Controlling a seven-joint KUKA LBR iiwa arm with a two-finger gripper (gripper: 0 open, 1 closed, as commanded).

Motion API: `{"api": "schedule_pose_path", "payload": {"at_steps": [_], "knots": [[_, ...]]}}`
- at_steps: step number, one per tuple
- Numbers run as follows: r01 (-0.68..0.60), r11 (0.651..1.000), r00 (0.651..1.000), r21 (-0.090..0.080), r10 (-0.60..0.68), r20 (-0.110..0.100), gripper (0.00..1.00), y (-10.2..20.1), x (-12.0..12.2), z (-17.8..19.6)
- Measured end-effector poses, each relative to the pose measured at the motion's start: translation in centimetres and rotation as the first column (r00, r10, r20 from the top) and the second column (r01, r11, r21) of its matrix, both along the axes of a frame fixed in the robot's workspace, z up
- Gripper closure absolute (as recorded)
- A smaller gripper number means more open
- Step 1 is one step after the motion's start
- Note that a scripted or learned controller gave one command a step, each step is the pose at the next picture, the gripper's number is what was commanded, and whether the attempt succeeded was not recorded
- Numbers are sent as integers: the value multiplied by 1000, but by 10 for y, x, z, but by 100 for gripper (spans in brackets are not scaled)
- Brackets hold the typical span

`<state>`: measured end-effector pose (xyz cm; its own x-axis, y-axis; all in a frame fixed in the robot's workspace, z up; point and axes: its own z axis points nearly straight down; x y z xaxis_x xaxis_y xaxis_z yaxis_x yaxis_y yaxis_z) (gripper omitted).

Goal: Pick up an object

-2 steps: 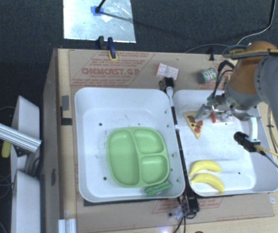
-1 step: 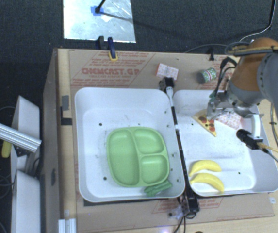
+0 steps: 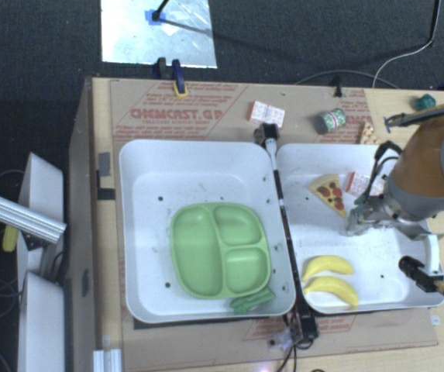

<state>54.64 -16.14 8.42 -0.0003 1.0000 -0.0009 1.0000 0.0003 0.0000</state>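
Note:
In the right bin [image 3: 376, 301] a pizza slice [image 3: 329, 191] lies near the back left, and two yellow bananas [image 3: 329, 278] lie at the front left. My gripper [image 3: 356, 221] hangs low over the bin's middle, just right of the pizza slice and behind the bananas. Nothing shows between its fingers. A small red and white card [image 3: 359, 182] lies behind the gripper, close to the arm.
The left bin [image 3: 144, 169] holds a green divided plate [image 3: 220, 249] with a green piece [image 3: 252, 299] at its front edge. A black divider bar [image 3: 280, 208] runs between the bins. A small can [image 3: 332, 119] and a label [image 3: 266, 114] lie on the cardboard behind.

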Motion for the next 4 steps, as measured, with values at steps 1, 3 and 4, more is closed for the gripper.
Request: {"api": "schedule_pose_path", "payload": {"at_steps": [1,3,4], "knots": [[-1,1000,1000,1,1,1,0,1,0,0],[-4,1000,1000,0,4,3,0,27,101,1],[-7,1000,1000,-1,7,5,100,27,101,12]]}}
